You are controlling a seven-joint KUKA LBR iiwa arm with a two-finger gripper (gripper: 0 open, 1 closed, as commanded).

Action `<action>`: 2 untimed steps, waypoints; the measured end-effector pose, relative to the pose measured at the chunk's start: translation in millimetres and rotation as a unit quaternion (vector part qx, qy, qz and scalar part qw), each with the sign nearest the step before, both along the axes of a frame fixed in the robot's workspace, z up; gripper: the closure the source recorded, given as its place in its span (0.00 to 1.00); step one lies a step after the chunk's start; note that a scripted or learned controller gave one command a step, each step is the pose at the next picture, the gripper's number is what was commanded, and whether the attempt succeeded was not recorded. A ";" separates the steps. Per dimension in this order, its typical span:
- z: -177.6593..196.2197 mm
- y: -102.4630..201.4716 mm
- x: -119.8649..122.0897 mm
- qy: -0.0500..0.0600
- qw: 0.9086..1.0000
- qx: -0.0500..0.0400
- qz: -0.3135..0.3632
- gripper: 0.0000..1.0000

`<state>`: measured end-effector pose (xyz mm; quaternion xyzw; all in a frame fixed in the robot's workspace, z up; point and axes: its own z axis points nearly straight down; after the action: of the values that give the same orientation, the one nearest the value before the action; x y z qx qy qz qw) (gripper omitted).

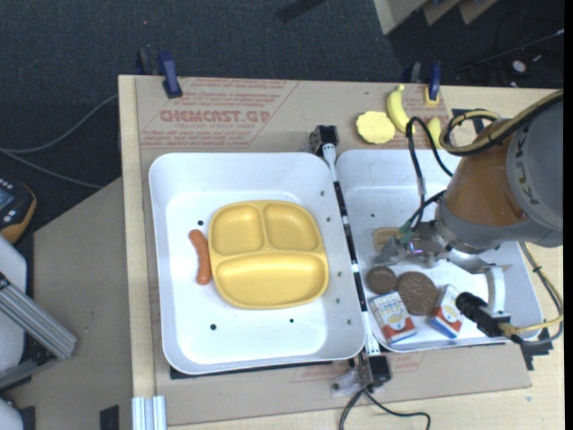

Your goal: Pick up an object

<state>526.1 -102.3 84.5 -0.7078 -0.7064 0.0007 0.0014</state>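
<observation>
End effector [414, 243] low in the right bin [376, 182], above 2 brown discs [401, 288].
Finger state cannot be told; nothing is seen held. Risk, judged: discs, carton [392, 316] and packet [447, 319] lie crowded at the front wall, so a grasp may slip or nudge neighbours.

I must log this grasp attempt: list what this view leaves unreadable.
- Gripper: blurred, partly under the grey arm wrist; state unclear.
- Small printed cartons: print too small.
- Yellow toy banana: partly crossed by the black cable.
</observation>
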 end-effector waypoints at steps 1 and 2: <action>0.1 -6.1 -5.7 -0.001 1.000 0.000 0.001 0.00; 0.0 7.6 -11.3 -0.001 1.000 0.000 0.001 0.00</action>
<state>514.8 -94.7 84.5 -0.7069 -0.7073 0.0003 0.0009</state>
